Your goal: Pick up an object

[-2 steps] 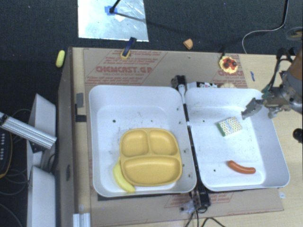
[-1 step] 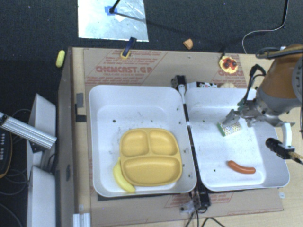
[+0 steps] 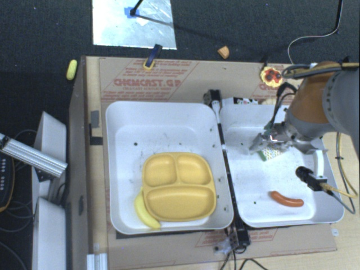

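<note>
Nearest, at the lower left of the frame, a banana [image 3: 145, 214] lies in the left bin [image 3: 121, 151], tucked against the lower left edge of a yellow divided plate [image 3: 179, 185]. The plate sits flat in the lower middle of that bin.

Across the divider, in the lower right of the frame, an orange-red sausage [image 3: 286, 199] lies on its side on the floor of the right bin [image 3: 247, 201], well apart from everything else.

A little farther up, the gripper [image 3: 269, 143] is down in the middle of the right bin, on the grey arm [image 3: 326, 103] reaching in from the right. A small green-and-white piece [image 3: 273, 153] lies right under it, touching or nearly so. From here I cannot tell whether the gripper is open, closed or has hold of the piece.

Beyond the bins, the counter [image 3: 169, 80] shows a cardboard top with red print. A blue-and-yellow thing [image 3: 152, 56] rests on its far edge, and a small red-and-yellow item [image 3: 272, 76] sits at its far right corner.

Farthest off, on the dark floor [image 3: 45, 27], lie a small tan piece [image 3: 224, 52], a yellow thing [image 3: 71, 70] at the left, and a silvery sheet [image 3: 134, 16] at the top of the frame.
</note>
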You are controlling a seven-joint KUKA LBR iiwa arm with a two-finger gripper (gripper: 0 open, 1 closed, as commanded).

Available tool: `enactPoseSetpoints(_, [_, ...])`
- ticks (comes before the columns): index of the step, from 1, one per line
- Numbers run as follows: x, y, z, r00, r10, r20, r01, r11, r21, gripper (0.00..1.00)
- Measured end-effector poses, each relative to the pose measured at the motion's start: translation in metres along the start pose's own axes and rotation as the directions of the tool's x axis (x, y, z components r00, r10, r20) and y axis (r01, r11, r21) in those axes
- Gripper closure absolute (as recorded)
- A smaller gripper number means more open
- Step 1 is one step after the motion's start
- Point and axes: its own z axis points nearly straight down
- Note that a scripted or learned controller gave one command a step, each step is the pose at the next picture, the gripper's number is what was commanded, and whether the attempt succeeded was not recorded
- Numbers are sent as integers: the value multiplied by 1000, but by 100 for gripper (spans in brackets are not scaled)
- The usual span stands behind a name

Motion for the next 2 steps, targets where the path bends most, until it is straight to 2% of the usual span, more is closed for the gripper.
enactPoseSetpoints(1, [0, 3, -12, 1000, -1, 0, 1, 1000, -9, 100])
enactPoseSetpoints(2, [-62, -14, -44, 1000, 2, -1, -2, 1000, 6, 100])
